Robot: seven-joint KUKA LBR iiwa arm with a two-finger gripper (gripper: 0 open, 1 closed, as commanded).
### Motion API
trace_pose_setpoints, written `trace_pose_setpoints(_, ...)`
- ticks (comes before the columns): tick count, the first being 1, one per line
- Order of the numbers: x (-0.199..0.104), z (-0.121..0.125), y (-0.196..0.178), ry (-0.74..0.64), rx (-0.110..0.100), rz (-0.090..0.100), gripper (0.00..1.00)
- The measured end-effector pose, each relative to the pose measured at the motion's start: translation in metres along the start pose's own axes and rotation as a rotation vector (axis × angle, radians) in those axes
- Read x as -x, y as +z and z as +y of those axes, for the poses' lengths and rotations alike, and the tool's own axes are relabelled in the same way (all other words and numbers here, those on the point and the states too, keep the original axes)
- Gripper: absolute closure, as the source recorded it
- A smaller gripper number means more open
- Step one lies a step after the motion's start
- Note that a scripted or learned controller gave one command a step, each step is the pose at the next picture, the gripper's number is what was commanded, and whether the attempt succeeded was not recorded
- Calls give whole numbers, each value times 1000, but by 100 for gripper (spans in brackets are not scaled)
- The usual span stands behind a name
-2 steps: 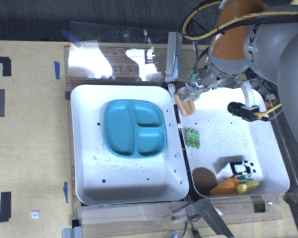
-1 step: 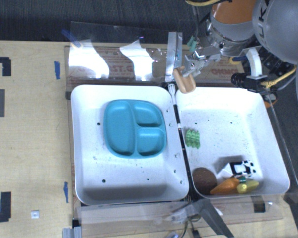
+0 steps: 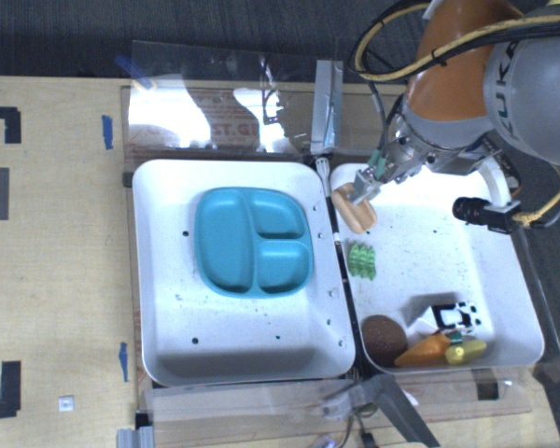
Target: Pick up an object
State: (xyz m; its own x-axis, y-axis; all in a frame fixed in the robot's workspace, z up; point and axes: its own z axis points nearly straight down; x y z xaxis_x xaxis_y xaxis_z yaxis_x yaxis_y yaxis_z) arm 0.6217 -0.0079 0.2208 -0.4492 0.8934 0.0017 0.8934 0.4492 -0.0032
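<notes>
Left bin (image 3: 159,334): one blue divided plate (image 3: 255,241) lying flat at centre, untouched. Right bin (image 3: 504,278): tan bread-like piece (image 3: 354,210) at far left corner against the dividing wall, small green ridged item (image 3: 361,260) just near of it, then along the near edge a brown rounded lump (image 3: 383,335), an orange carrot-shaped toy (image 3: 424,350), a yellow-green piece (image 3: 467,349) and a small black-and-white item (image 3: 455,315). Gripper (image 3: 366,189) down low over the far left corner of the right bin, tips right at the far end of the tan piece, apparently touching or just above it. Jaws too small and blurred to read: cannot tell whether apart or closed, nor whether the piece sits between them. Judged as mid-attempt: approach made, tan piece resting on bin floor, not lifted. Left to do: secure grip, raise clear of bin.
</notes>
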Motion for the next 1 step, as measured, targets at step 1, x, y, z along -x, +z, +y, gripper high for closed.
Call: trace_pose_setpoints(1, -47, -43, 12, 62, 2, 0, 100)
